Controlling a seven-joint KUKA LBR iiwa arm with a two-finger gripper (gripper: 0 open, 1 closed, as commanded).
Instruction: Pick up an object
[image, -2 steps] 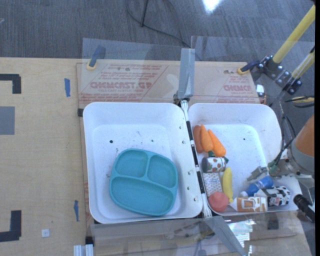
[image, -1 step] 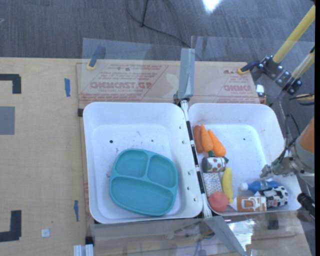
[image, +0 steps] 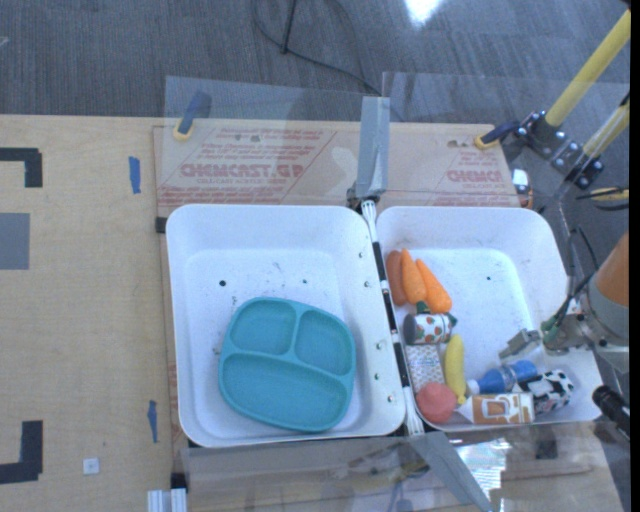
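Camera view from above: the gripper hangs over the right bin, whether open or closed I cannot tell, while toys like the carrots lie unlifted, so picking remains.

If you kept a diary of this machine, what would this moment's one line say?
gripper: over right bin, holding nothing seen | carrots, banana untouched | left bin: teal tray

I work in a robotics lab: my bench is bare plywood marked with black tape squares, two white bins clamped side by side, toy food for practice, cables trailing over grey carpet.
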